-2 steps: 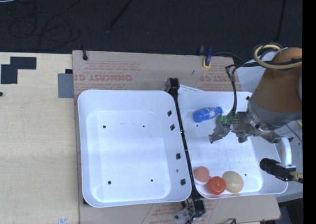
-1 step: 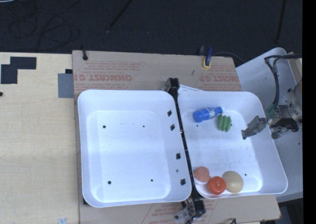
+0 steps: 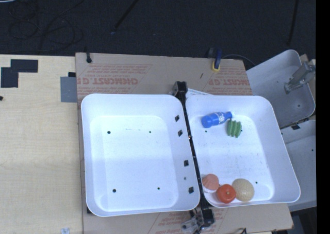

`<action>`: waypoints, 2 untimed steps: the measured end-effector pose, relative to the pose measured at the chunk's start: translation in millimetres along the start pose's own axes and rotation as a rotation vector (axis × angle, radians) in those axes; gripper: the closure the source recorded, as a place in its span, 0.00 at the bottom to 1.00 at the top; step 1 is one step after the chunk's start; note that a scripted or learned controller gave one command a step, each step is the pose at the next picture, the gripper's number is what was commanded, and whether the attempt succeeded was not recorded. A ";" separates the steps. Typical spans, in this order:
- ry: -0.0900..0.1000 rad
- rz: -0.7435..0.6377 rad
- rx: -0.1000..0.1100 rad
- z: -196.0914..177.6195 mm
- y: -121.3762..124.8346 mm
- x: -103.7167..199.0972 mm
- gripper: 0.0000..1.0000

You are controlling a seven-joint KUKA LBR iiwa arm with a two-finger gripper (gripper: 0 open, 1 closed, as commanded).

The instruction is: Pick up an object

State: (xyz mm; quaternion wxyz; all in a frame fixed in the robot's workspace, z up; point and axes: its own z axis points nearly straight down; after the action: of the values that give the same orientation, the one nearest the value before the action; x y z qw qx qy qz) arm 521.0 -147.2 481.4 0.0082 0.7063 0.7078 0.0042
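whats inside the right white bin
In the right shallow white bin: blue plastic bottle, green ridged item, pink round piece, red tomato-like ball, tan ball. Their undersides are hidden.

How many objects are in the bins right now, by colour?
Blue: 1, bottle
Green: 1, ridged piece
Pink: 1, round piece
Red: 1, tomato-like ball
Tan: 1, ball
Total: 5, all in the right bin

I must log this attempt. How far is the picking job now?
Done: nothing looks picked. The blue bottle, green object and red ball all lie in the right bin. In hand: nothing visible. Left: the whole pick.
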 end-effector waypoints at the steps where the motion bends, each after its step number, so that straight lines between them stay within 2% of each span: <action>1: 0.006 -0.002 0.014 -61.3 -37.4 37.9 0.00; 2: 0.005 -0.004 0.022 -66.8 -35.1 37.3 1.00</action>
State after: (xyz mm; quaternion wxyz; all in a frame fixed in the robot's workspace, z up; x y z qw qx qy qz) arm 484.7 -109.6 547.3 -0.0014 0.7050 0.7093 -0.0020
